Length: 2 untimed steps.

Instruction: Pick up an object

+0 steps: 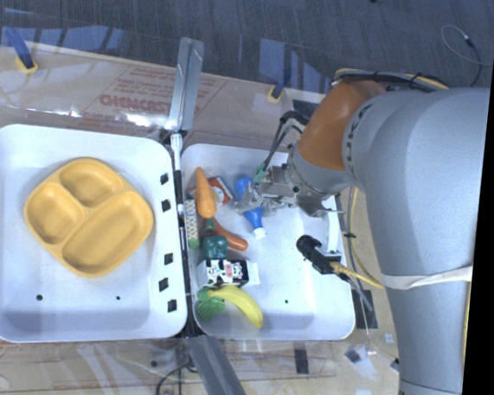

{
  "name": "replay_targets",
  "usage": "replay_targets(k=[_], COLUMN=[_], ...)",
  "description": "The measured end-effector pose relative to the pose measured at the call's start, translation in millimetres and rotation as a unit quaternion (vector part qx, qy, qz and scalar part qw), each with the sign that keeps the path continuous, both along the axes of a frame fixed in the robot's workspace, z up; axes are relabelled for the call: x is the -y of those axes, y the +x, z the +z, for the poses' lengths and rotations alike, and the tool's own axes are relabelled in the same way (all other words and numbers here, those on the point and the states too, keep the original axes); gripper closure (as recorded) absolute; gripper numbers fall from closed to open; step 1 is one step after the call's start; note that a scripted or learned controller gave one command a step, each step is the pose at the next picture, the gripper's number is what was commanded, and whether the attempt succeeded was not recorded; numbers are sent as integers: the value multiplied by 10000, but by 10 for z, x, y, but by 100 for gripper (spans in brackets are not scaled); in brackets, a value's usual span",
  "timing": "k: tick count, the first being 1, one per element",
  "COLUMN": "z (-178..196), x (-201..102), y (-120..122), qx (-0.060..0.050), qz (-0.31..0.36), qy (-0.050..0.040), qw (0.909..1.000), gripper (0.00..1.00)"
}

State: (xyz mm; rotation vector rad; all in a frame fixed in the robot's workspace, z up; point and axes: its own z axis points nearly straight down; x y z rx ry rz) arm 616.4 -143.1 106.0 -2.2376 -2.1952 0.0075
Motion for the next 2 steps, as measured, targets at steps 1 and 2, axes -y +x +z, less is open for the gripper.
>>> replay_targets(k=[1, 2], z=[-42, 1627], x=[223, -411], y=[-155, -346], qx=[-4, 16], qz=[-1155, -1095], qy=[-4, -14], qw=[9933, 9940], gripper=[100, 100])
